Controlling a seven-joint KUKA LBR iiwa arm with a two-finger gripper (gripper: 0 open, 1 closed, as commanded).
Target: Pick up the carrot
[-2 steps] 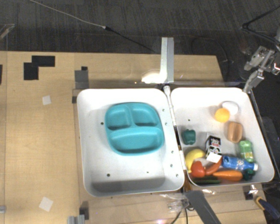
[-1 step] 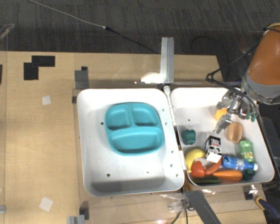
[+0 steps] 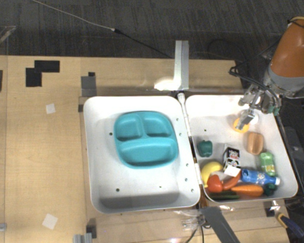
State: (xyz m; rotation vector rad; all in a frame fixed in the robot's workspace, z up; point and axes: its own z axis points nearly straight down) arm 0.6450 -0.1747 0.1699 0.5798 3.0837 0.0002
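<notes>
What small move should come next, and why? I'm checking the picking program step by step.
Probably swing the gripper toward the near edge of the right bin. It hovers by the far right corner, above a small yellow piece, while the carrot lies along the near wall, crowded by a blue bottle and a yellow fruit.

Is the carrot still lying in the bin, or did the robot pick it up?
Still in the bin. The carrot lies flat among the toys at the right bin's near edge, while the gripper is at the far corner.
</notes>
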